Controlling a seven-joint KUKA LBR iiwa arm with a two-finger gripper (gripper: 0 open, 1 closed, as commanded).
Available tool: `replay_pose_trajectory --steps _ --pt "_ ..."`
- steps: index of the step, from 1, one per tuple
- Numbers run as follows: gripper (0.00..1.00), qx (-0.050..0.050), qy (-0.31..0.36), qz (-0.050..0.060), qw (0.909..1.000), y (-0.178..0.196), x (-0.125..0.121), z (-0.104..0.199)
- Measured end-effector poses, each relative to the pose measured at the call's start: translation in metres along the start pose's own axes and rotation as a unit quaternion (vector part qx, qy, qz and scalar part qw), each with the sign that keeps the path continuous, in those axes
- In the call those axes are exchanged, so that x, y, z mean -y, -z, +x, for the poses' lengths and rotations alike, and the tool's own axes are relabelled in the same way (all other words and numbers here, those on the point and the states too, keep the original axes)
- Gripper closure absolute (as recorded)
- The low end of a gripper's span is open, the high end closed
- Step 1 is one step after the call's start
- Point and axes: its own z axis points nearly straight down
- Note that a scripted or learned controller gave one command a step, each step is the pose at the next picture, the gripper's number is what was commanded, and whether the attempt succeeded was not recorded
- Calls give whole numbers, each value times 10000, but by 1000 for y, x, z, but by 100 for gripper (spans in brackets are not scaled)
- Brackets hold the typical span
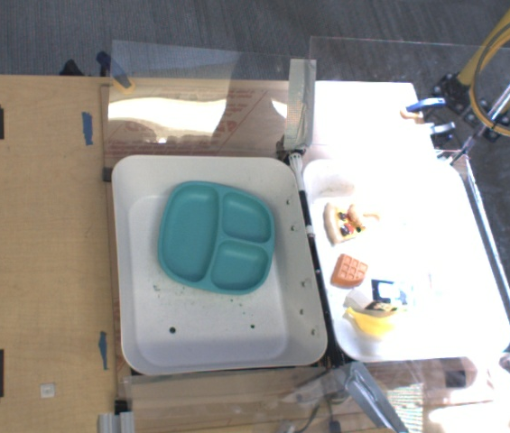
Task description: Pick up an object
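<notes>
The right bin holds a few small toy objects near its left side. A pale slice-shaped piece with red and dark toppings lies farthest back. Just in front of it sits an orange waffle-like square. Closer to the front edge lie a small blue and white item and a yellow rounded piece, touching each other. The left bin carries a teal divided plate with three compartments.
A thin divider wall separates the two bins. Yellow cables and black fittings hang at the upper right, beyond the right bin. A brown cardboard surface lies left of the bins. The right bin is brightly overexposed.
</notes>
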Motion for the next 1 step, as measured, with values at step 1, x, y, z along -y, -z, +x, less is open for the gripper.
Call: replay_pose_trajectory --steps 1 --pt "100 70 -415 -72 9991 -105 -7 -10"
